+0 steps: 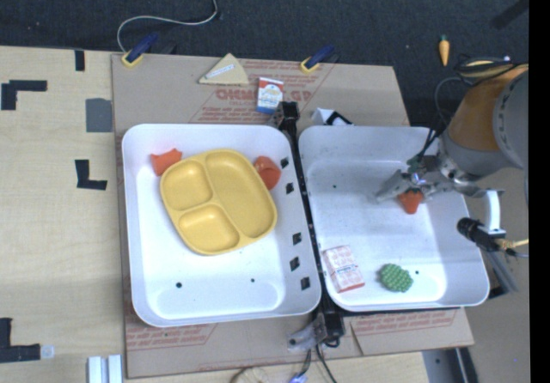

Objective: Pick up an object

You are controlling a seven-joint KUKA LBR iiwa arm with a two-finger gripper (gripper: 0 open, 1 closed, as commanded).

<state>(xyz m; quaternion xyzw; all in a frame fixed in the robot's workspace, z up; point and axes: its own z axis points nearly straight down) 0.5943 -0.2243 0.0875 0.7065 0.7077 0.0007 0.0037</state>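
My gripper is over the right bin, near its right-hand middle. A small orange-red object sits right at the gripper, partly covered by it. I cannot tell whether it is gripped or just lying under the gripper. Lower in the same bin lie a green knobbly object and a white packet with red print.
The left bin holds a yellow divided plate, an orange piece at its upper left and a red object at its right. Behind the bins stand a small carton and a tan wedge.
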